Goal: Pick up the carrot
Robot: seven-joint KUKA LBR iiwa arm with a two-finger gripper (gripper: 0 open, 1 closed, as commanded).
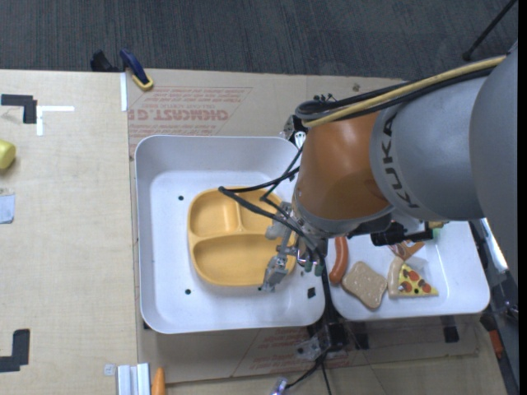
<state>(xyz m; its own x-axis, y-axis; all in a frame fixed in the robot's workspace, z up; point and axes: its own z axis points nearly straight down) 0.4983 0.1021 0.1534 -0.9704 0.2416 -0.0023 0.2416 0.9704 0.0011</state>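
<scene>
Floor: dark grey carpet (247, 15) runs along the top of the camera view.
Tabletop: the pale tabletop (66, 245) sits below the carpet, with a sheet of brown card under two white bins.
Left bin: the white bin (156, 303) on the camera view's left holds a yellow plate (218, 253) with parts in it. The plate lies flat, near the middle of this bin.
Right bin: the other white bin (469, 295) is just beside the first one, and my arm covers a lot of it.
Food: a red sausage (338, 260) lies by the right bin's left wall. A slice of bread (364, 285) is just beside the sausage, and a pizza slice (409, 280) is just beside the bread.
Carrot: a small orange bit of the carrot (412, 249) peeks out from under my arm in the right bin, just above the pizza slice — the rest is hidden.
Arm: my big grey and orange arm (428, 155) comes in from the right and reaches over both bins.
Tool: my tool (284, 268) is over the left bin, at the right edge of the yellow plate — apart from the carrot. I cannot tell if it is open or closed.
Other things: a yellow ball-like thing (5, 155) sits at the far left edge of the tabletop. A blue and yellow clip (136, 68) lies at the top edge of the tabletop.
</scene>
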